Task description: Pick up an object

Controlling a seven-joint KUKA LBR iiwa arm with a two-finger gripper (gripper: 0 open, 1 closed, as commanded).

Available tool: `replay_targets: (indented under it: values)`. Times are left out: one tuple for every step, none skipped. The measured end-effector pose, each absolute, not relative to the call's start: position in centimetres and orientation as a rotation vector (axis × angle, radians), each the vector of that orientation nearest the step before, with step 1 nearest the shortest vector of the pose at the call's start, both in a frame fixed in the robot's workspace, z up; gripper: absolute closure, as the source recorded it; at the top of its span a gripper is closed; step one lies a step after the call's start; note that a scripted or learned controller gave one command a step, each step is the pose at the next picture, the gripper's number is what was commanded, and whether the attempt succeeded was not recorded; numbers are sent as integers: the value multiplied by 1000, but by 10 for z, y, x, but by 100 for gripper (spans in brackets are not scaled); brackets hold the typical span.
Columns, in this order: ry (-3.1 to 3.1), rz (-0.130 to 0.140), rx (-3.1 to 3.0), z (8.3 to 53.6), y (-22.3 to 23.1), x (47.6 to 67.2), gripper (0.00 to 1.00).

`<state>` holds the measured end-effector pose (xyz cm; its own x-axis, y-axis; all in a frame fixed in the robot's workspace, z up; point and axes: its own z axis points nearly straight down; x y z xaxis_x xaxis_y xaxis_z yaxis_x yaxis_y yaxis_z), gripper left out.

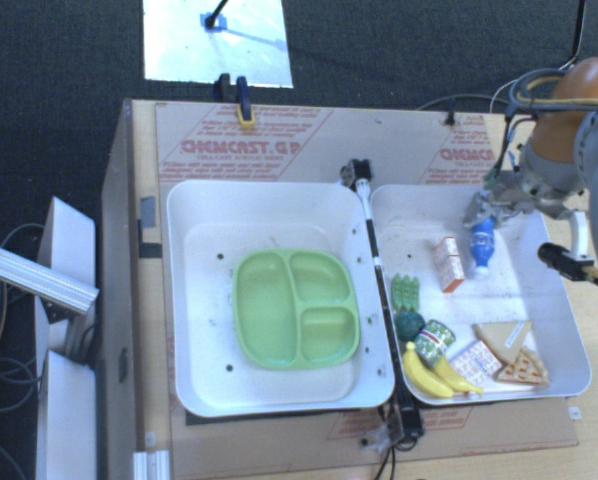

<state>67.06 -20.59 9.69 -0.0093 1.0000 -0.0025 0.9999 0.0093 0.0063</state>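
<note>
My gripper (pixel 486 210) hangs over the back of the right bin (pixel 569 343), at the end of the grey arm with the orange band. A blue bottle (pixel 482 247) lies just below it, with its top end right at the gripper. I cannot tell whether the two touch. A small red and white carton (pixel 448 264) stands to the left of the bottle. Nearer the front lie a green ridged item (pixel 405 291), a dark green broccoli (pixel 410 325), a small can (pixel 435 340), yellow bananas (pixel 429 374), a bread slice (pixel 504 339) and a pizza slice (pixel 525 370).
The left bin (pixel 204 268) holds a light green divided plate (pixel 297 308). A black clamp and rod (pixel 367 230) run along the wall between the bins. A black part of the arm (pixel 567 260) juts over the right bin's right rim.
</note>
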Motion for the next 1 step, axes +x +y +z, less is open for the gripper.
replay_targets:
  values:
    - [2225,7,2211,158,-140,670,100]
